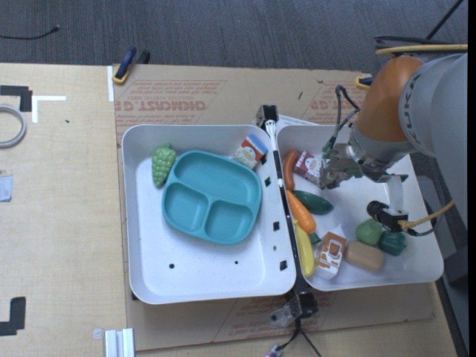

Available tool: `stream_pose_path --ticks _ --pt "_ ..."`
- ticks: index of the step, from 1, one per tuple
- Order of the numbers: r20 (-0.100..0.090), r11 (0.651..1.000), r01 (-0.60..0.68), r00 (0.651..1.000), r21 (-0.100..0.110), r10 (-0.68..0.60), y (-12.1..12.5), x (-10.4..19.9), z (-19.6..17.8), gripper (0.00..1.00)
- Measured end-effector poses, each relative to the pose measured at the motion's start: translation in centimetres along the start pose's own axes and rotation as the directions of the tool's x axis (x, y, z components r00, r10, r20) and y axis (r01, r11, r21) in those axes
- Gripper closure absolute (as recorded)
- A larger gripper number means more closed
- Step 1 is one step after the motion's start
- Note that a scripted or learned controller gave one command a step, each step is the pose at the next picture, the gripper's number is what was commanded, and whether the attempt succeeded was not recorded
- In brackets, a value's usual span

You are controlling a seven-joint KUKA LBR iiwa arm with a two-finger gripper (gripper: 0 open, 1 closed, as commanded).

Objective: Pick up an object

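My gripper (333, 175) hangs low in the right bin (420, 272), at its upper left part. It is just right of a red and white packet (305, 165) and may be touching it. Just below it lie a dark green cucumber (316, 202) and an orange carrot (300, 209). A yellow banana (303, 251) and a small orange carton (330, 255) lie along the bin's left wall toward the front. A tan bread piece (364, 256), a green round fruit (368, 231) and a dark green vegetable (393, 242) sit at the front right.
The left bin (201, 270) holds a teal divided plate (212, 197), green grapes (163, 163) at its upper left and a small carton (250, 152) at the back. The grey arm with its orange band (394, 99) crosses the right bin's back right.
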State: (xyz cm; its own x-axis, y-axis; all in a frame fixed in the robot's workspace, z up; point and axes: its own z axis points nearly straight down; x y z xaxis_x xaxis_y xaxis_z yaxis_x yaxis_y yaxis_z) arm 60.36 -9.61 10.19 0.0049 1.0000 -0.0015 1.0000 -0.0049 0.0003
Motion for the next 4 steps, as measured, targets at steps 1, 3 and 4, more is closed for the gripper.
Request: stream_pose_path --ticks 1,3,4 --pt "0.000 1.000 0.000 1.000 0.000 0.000 0.0 0.0 0.0 0.00" --pt "-0.001 1.000 0.001 1.000 0.002 -0.001 -11.8 5.4 -9.0 0.00" --pt "-0.001 1.000 0.001 1.000 0.001 -0.001 -11.8 5.4 -9.0 0.00"
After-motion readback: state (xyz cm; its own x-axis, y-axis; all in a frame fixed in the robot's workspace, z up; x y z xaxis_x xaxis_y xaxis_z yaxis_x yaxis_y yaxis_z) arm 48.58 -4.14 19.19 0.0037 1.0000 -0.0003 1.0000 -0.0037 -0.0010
